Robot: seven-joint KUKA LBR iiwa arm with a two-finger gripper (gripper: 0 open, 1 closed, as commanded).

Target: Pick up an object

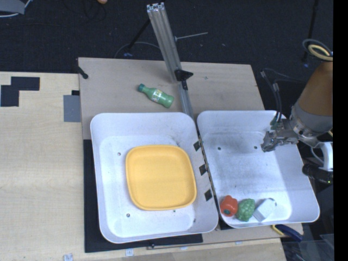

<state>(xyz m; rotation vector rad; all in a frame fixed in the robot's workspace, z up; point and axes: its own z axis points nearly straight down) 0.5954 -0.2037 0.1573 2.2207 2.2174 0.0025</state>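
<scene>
At the near edge of the right bin [288, 211] lie three small things in a row: a red-orange pepper [229, 205], a green knobbly piece [246, 209] touching it, and a grey-white block [263, 209] just beside that. All three sit loose on the bin floor, well apart from the gripper. The left bin [103, 145] holds a yellow plate [160, 176], lying flat near its middle.

The arm [316, 99] comes in from the right, its orange band above the grey wrist, and is cut off by the frame edge. The gripper [268, 144] hangs over the far right part of the right bin, pointing left and down. It is small and dark here, so whether the claw is apart or together cannot be told; nothing can be made out between its tips.

Beyond the bins, a green bottle [156, 95] lies on its side on the bench [228, 86], near a slanted metal rail [167, 37].
</scene>
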